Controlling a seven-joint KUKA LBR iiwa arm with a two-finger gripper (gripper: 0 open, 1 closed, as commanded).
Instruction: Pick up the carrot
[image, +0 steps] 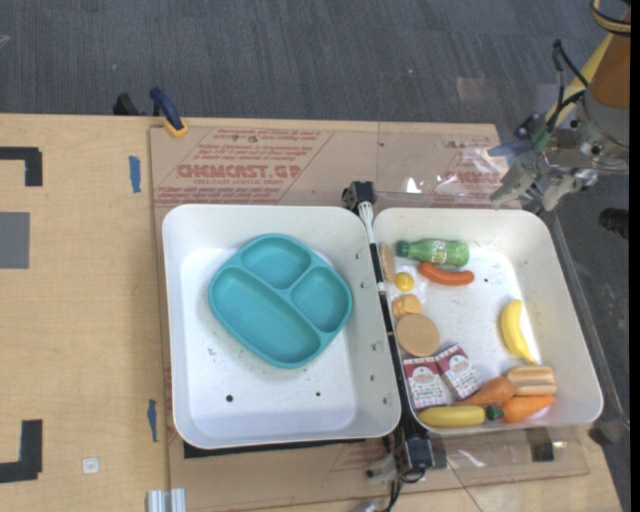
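At the near right corner of the right shallow white bin (560, 290) we log the orange toy carrot (527, 406), touching a hot-dog bun (531, 378) and beside a yellow banana (455, 416). Beyond that bin's far right corner hangs the pincer (540, 185); we cannot tell its spread. Left bin (190, 300): one teal divided plate (280, 299).

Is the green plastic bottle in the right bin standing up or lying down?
Lying down: the green plastic bottle rests on its side on the right white bin's floor.
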